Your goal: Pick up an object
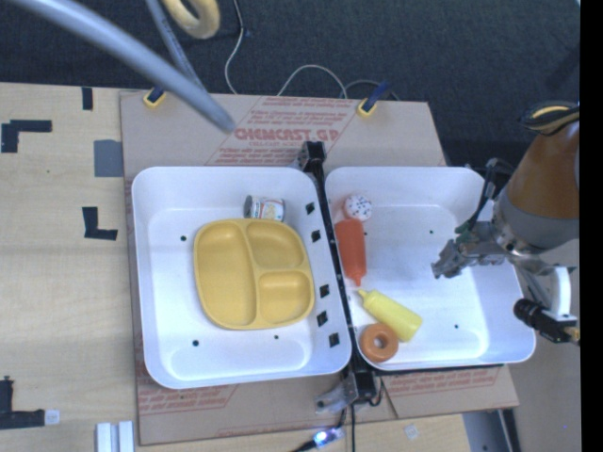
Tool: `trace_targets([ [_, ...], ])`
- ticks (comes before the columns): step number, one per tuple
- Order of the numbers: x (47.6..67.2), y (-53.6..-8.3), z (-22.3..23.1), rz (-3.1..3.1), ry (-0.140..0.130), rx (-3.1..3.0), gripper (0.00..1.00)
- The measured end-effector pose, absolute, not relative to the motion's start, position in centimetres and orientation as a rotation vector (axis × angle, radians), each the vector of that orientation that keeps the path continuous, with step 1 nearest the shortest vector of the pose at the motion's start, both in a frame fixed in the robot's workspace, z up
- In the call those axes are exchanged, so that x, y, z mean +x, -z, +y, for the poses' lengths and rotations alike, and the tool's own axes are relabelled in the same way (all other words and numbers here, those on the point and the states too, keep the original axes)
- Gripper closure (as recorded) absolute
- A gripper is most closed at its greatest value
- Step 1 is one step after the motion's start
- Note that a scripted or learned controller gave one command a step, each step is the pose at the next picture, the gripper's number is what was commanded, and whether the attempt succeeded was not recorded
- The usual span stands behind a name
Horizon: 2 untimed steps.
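Observation:
My gripper (450, 262) hangs over the right side of the right bin (490, 342), under the orange-banded wrist. Nothing shows between its tips. In that bin, along the left wall, lie an orange carrot-like piece (351, 249), a small white speckled ball (357, 206), a yellow squeeze bottle (391, 314) and an orange ring (381, 343). All of them sit well to the left of the gripper. The left bin (155, 347) holds a yellow divided plate (252, 273) and a small tin can (265, 208) behind it.
A black divider (325, 252) with clips runs between the two bins. Both bins rest on a brown cardboard sheet (283, 130) on the wooden bench. A grey pole (113, 40) crosses the upper left, and cables trail at the back.

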<state>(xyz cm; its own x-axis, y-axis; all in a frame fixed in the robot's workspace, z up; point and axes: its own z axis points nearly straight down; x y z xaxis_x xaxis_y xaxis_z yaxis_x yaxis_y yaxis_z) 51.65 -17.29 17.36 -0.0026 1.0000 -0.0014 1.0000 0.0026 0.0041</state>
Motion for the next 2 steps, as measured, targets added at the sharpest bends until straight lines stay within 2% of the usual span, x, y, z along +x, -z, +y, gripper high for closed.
trace_targets([
  [1,51.51,-23.58,-16.97,2.221,-0.002,2.216,1.00],
  [2,51.57,-24.28,-16.93,2.223,0.000,2.220,1.00],
])
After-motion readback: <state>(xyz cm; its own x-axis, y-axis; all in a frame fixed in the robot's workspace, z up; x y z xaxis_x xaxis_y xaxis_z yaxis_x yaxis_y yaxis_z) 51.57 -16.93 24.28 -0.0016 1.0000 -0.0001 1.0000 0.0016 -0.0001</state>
